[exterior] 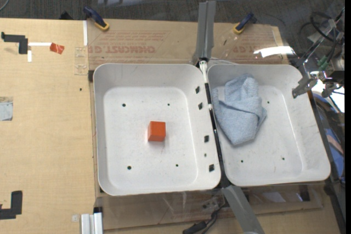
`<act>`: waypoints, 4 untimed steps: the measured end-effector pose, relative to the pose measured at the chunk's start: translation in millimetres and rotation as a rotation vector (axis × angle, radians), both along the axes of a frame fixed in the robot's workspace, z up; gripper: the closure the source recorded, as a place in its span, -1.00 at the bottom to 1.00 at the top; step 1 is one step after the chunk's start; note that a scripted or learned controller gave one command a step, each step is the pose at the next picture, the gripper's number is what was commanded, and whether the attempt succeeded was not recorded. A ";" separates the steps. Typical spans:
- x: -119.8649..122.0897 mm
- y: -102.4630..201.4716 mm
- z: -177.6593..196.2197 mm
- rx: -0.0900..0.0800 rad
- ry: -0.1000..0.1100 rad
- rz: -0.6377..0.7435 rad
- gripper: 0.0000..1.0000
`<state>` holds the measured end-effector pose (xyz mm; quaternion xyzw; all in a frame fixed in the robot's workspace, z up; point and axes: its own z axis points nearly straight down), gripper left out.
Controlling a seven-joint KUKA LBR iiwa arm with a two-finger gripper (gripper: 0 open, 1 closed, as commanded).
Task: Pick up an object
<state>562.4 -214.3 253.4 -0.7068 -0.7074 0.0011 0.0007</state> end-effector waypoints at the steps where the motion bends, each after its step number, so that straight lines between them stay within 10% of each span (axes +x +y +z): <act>1: -40.4 -1.6 -151.5 0.005 -0.004 0.169 -1.00; 2: -40.4 -2.9 -143.0 0.003 -0.004 0.165 1.00; 3: 20.7 -8.2 -105.4 -0.001 -0.004 0.441 1.00; 4: 11.1 -4.5 -78.1 -0.001 -0.005 0.844 1.00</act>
